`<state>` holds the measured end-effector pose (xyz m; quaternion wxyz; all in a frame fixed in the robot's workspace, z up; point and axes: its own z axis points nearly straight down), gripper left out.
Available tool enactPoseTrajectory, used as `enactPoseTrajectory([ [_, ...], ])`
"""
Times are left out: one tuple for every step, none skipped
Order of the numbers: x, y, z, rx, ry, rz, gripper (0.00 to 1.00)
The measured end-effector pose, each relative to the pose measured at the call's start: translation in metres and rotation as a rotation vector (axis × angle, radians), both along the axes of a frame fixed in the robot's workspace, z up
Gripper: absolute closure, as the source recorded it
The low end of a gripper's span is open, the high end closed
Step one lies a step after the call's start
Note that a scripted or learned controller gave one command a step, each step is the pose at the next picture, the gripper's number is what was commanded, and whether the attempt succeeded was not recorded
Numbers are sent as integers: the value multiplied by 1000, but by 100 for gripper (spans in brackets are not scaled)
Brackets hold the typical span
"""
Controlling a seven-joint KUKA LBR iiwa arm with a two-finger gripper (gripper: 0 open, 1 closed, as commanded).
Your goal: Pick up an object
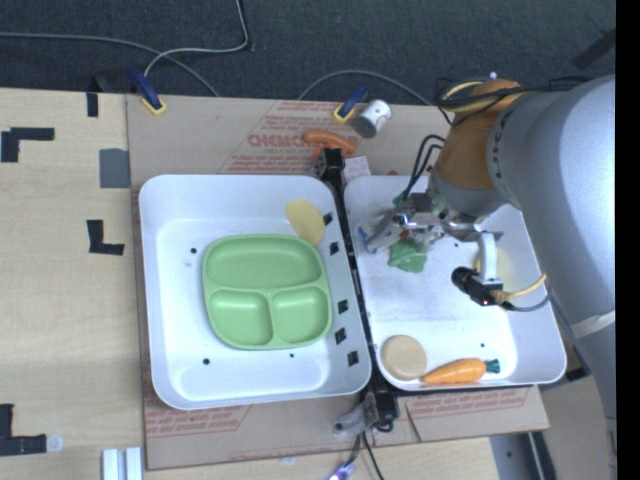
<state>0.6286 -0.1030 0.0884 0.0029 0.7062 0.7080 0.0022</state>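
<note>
Pincer (pixel 385 233), low in the right bin (pixel 440 313) beside a green object (pixel 407 258), its opening impossible to tell, seems mid-approach; next it would need to straddle that piece and close.

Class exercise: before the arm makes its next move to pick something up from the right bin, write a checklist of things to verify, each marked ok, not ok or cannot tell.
1. Gripper is over the right bin: ok.
2. A target lies close by: the green object sits just beside the gripper: ok.
3. Whether anything is already gripped: cannot tell.
4. Carrot and round tan object lie apart from the gripper, near the front wall: ok.
5. Green divided plate and yellow object sit in the left bin, out of the way: ok.
</note>
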Motion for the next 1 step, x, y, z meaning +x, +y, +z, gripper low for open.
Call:
enactPoseTrajectory([
  [41, -10, -3, 0, 5, 0, 0],
])
